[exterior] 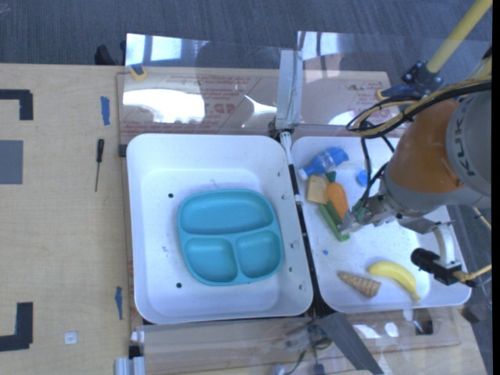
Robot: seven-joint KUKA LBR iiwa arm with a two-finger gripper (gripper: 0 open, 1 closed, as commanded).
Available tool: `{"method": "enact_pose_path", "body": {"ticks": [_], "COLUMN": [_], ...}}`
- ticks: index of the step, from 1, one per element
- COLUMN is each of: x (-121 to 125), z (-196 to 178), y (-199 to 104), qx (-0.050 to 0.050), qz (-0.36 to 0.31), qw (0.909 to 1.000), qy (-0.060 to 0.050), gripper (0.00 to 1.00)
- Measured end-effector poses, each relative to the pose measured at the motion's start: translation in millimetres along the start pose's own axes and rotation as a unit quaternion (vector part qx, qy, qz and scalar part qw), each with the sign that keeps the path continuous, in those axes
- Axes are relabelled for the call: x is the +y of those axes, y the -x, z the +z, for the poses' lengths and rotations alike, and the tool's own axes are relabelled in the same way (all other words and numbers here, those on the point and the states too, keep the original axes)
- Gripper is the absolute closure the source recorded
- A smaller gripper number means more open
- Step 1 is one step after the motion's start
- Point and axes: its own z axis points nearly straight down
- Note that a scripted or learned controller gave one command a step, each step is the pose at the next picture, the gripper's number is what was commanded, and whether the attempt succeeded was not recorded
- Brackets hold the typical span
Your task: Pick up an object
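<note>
- Nearest you in the camera view, at the near edge of the right bin (461, 291), lie an ice cream cone (360, 284) and, just right of it, a banana (396, 277); both sit close to that bin's near rim, with a little bare floor between them.
- You have one gripper (358, 219), reaching in from the right and hanging low over the middle of the right bin; whether its fingers are open or closed you cannot tell, since the wrist hides them.
- Just left of the gripper you see a cluster: a green block (334, 222) lying slantwise, a carrot (337, 199) touching it, a tan block (317, 189) beside that, and a blue toy (326, 162) farther back near the far rim.
- Your cluster crowds the bin's left wall, where the two bins meet, so room there is tight.
- Open floor in the right bin lies between the cluster and the near objects.
- Left of the divider, the left bin (148, 209) holds a teal divided plate (230, 236) near its middle, with clear white margin all round it.
</note>
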Motion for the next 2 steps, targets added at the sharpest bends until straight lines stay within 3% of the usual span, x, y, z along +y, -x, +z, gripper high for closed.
{"method": "enact_pose_path", "body": {"ticks": [1,2], "x": [33.0,31.9], "z": [-84.4,-82.3], "y": [-0.1,-0.3], "qx": [0.000,0.000], "qz": [0.112,0.112], "qw": [0.9937,0.9937], "qy": [-0.005,-0.008], "gripper": [1.00,0.00]}}
